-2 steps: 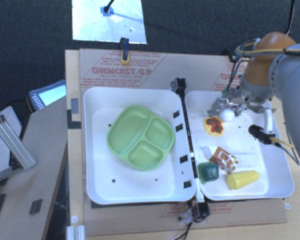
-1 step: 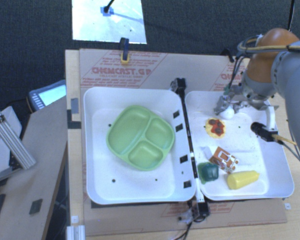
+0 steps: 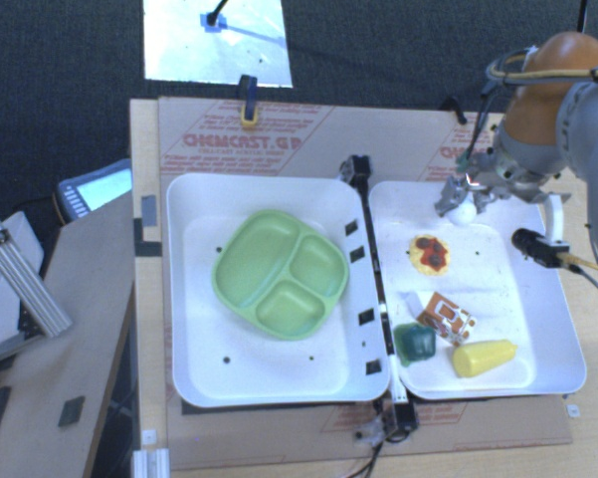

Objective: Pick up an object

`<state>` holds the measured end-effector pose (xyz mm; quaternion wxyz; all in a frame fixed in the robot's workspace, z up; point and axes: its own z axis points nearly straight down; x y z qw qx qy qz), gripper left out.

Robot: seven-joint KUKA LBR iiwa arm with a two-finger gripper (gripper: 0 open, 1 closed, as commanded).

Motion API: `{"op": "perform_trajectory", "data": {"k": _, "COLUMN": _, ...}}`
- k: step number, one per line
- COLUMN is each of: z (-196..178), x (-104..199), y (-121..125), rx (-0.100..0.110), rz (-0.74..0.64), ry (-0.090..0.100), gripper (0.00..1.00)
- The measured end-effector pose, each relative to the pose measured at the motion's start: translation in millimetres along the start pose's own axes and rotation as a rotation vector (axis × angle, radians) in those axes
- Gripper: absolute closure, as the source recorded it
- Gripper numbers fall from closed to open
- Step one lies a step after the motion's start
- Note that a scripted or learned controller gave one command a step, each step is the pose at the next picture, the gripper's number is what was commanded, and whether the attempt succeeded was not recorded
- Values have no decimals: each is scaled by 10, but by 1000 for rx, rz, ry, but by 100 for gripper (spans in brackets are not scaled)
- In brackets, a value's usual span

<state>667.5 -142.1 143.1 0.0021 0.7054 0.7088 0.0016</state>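
Observation:
My gripper (image 3: pixel 462 199) hangs over the back left part of the right bin (image 3: pixel 552 312), reaching in from the right. A small white rounded shape (image 3: pixel 463 213) sits right under its tip; whether it is a loose object or part of the gripper is unclear. In front of it lies a yellow disc with red topping (image 3: pixel 430 254). Nearer the front are an orange and white box (image 3: pixel 446 317), a dark green piece (image 3: pixel 415 344) and a yellow wedge (image 3: pixel 483 358).
The left bin (image 3: pixel 194 357) holds a light green divided plate (image 3: pixel 280 273). A black-clipped divider (image 3: pixel 368 267) runs between the two bins. A clamp (image 3: pixel 249 101) stands at the bench's back edge.

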Motion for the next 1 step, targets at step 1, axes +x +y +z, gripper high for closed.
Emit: {"op": "perform_trajectory", "data": {"k": 1, "z": -637, "x": 33, "y": -20, "rx": -2, "rz": -1, "ry": -1, "gripper": 100}}
